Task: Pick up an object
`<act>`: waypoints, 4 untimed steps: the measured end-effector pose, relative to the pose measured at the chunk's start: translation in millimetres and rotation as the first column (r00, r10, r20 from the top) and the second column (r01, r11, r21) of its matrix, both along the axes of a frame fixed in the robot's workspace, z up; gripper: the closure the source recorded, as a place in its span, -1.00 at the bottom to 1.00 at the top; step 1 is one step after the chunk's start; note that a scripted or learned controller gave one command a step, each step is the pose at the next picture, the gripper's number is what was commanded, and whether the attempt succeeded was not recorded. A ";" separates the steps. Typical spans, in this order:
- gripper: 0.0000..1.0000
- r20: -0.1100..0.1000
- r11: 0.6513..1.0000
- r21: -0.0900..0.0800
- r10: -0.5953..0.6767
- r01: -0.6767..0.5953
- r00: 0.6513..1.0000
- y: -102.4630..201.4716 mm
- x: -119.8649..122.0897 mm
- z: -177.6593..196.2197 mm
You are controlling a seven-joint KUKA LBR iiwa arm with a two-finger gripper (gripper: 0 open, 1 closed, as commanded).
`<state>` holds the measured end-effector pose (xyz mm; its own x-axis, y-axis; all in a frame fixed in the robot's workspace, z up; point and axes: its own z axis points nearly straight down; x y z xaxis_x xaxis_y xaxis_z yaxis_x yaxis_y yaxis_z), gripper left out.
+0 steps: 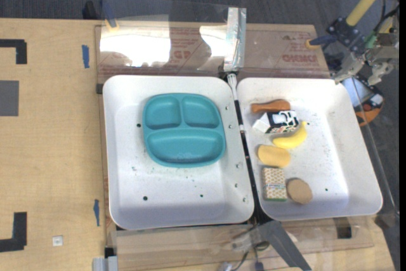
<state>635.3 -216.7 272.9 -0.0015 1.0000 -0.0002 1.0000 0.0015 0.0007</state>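
From above, two shallow white bins sat side by side on the bench. The left bin (120, 187) held a teal divided plate (184, 129), lying flat near its middle. The right bin (342, 168) held a cluster of small things along its left side: a brown sausage-shaped piece (271, 106) at the top, a black-and-white object (281, 121) just below it, a yellow banana (293, 137) touching that object, a yellow lump (274, 155) just beneath, then a patterned flat card (274, 183) and a round brown piece (299, 191) beside each other near the front wall. The gripper (363, 63) hung at the upper right, outside the right bin's far corner and well apart from the cluster; whether it was open or closed could not be told.
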 end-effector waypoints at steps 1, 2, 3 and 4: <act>-1.00 -0.004 0.999 0.002 -0.039 0.039 0.999 41.8 5.4 -141.9; -1.00 0.003 0.963 -0.001 0.269 -0.269 0.963 89.7 32.6 -150.9; -1.00 -0.010 0.700 0.011 0.714 -0.714 0.700 95.1 28.4 -169.8; -1.00 0.002 0.790 -0.001 0.613 -0.613 0.790 82.2 2.2 -159.1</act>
